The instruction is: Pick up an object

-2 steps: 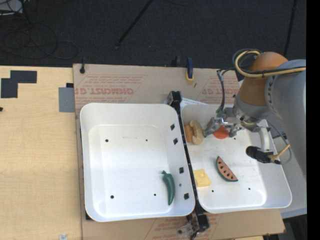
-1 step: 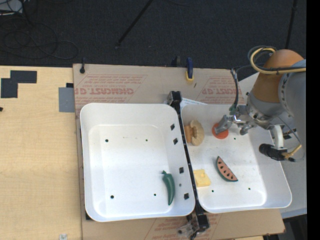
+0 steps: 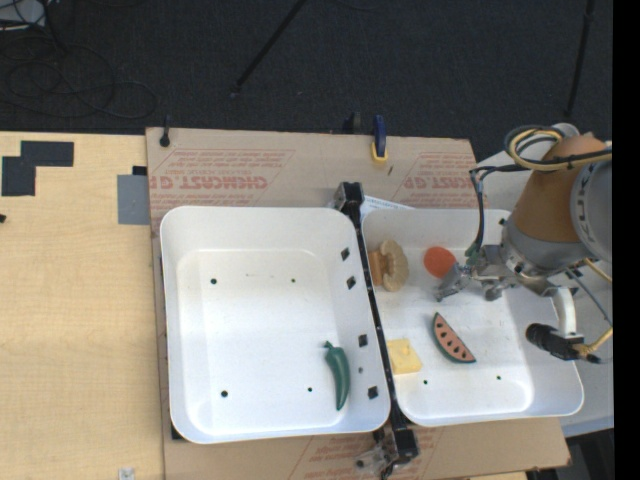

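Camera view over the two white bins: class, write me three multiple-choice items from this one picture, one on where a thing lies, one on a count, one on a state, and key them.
1. Where does the green pepper lie?
A. left bin
B. right bin
C. on the cardboard

2. How many things lie in the right bin?
A. two
B. four
C. six

3. How does the watermelon slice stand to the gripper?
A. between its fingers
B. apart from it, on the bin floor
C. lifted above the bin

Key:
1 A, the green pepper lies by the left bin's right wall.
2 B, bread roll, red ball, watermelon slice, yellow block.
3 B, the gripper hangs above it.
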Robot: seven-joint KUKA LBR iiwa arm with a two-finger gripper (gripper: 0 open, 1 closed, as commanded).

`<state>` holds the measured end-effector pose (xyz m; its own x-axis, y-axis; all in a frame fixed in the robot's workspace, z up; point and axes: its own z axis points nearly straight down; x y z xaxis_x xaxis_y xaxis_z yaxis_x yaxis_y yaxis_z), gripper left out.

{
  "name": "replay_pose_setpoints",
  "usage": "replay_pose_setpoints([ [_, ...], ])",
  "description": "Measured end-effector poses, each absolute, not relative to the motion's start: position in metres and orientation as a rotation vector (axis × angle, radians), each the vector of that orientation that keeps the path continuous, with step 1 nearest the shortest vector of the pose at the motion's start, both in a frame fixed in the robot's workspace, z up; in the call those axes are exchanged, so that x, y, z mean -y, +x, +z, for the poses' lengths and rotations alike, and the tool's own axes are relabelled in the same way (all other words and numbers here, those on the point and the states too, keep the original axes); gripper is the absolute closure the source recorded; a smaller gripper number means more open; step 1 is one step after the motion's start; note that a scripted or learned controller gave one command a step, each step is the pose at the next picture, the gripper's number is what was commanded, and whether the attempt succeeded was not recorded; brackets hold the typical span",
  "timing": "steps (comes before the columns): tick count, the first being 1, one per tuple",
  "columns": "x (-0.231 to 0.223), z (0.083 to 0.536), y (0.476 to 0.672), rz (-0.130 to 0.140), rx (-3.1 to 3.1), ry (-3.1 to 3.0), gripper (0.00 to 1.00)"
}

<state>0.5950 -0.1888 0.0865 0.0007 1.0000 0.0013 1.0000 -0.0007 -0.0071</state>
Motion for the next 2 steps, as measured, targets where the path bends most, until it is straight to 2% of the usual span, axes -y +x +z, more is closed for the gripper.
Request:
replay_pose_setpoints([
  [1, 0.213, 0.088, 0.634, 0.000, 2.227, -2.218, 0.00],
  [2, 0.204, 0.088, 0.644, -0.001, 2.223, -2.220, 0.00],
])
